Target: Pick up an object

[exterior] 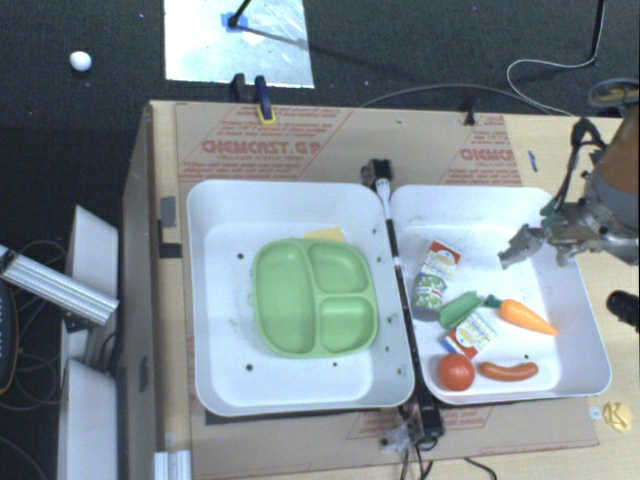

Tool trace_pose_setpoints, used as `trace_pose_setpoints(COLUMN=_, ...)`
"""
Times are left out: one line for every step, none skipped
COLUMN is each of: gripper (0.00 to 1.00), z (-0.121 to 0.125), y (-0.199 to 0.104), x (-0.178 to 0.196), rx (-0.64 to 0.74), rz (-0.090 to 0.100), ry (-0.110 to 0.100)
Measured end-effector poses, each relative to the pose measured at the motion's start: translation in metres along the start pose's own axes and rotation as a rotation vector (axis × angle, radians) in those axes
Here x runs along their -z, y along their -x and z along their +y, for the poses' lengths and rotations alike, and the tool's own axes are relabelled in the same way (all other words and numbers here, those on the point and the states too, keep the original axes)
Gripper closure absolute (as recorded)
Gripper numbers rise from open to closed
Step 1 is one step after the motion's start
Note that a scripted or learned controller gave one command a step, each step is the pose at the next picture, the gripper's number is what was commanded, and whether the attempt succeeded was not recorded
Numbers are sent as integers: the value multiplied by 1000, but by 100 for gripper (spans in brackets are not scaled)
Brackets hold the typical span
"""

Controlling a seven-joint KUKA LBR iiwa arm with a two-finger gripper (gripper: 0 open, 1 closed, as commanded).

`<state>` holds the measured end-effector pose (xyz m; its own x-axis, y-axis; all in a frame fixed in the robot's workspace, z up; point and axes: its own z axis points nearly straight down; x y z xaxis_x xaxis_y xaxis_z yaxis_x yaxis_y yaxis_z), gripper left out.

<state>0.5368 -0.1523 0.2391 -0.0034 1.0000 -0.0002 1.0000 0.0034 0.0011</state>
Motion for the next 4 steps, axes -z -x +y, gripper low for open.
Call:
trace_pose_setpoints(gripper=0, z=38, y=2, x=-154, rx=-1, rz=0, ry=-1)
trace_pose_setpoints(gripper=0, z=97, y=-47, x=-154, rx=2, rz=1, ry=2)
trace_pose_setpoints(gripper=0, z=128, y=-41, x=-156, rx=3, rz=-2, ry=-19)
trace_pose_setpoints(gripper=0, z=127, y=-55, x=-156, rx=-2, rz=-12, ry=-21)
